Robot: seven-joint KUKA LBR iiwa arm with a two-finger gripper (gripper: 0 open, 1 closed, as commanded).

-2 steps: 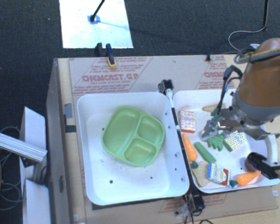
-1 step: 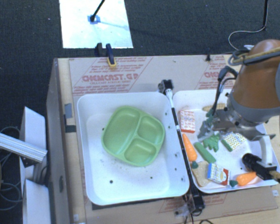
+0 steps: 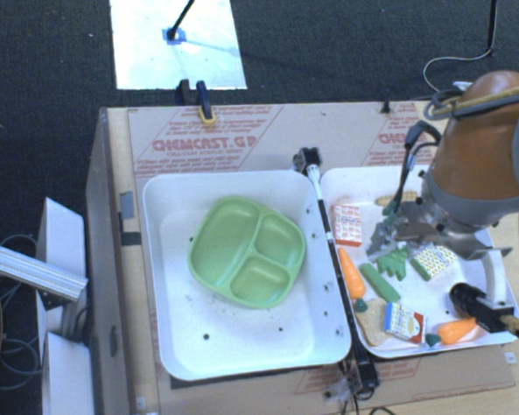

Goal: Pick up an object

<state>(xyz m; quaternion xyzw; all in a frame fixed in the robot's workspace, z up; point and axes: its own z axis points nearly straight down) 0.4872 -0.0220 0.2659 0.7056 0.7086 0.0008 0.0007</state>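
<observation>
- Evidently the step in hand was the reach: the grey arm with its broad orange band came in from the right of the frame and stood low over the shallow white right-hand bin, right of centre.
- The two-finger metal gripper hung over the middle of that bin, just above a green leafy toy vegetable; how it was set, wide or narrow, I could not tell, since the wrist hid most of it, and nothing showed as held.
- That green leafy piece looked the likeliest target. It lay flat on the bin floor, small and ragged in outline, with a green pod-shaped toy touching or nearly touching its lower left side.
- Other candidates lay near: a long orange toy carrot by the bin's left wall, a red-and-white printed packet above it, a white checked packet to the right, a small red-and-blue box and a short orange carrot at the lower right.
- The next move probably called for a short straight descent and a close on one piece alone, because the crowding made a double catch or a glancing miss likely.
- The shallow white left-hand bin held a pale green divided plastic plate, well apart from the gripper.
</observation>
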